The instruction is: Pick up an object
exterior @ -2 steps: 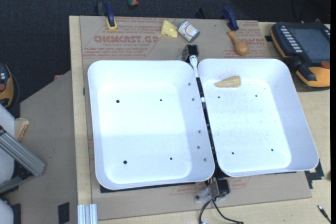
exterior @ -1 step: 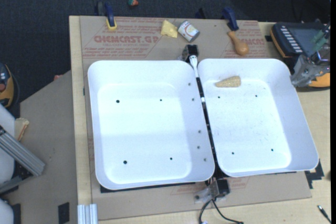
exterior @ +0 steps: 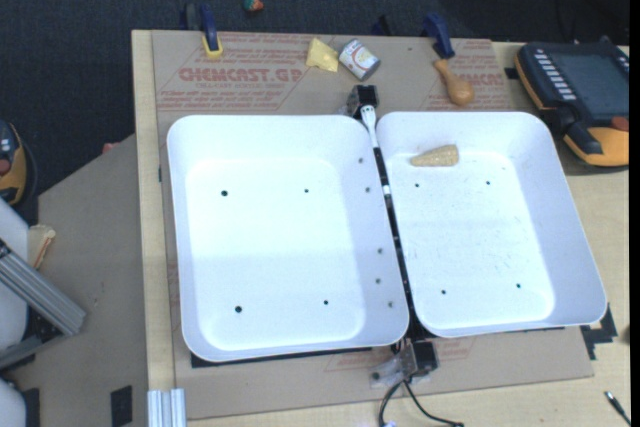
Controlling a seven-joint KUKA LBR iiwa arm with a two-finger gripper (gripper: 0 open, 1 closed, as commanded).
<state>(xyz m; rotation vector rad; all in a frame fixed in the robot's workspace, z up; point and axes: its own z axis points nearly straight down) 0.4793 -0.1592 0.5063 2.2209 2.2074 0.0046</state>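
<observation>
A small tan, cone-shaped object (exterior: 435,156) lies on its side near the far edge of the right bin (exterior: 560,215). The left bin (exterior: 190,245) sits beside it, their rims touching along the middle.
On the bench behind the bins lie a yellow piece (exterior: 322,56), a small white-and-grey block (exterior: 359,59), a wooden-handled tool (exterior: 454,83) and a black brush (exterior: 365,103). Blue clamps (exterior: 209,27) hold the board's far edge. A black and yellow pendant (exterior: 585,95) rests at the right.
</observation>
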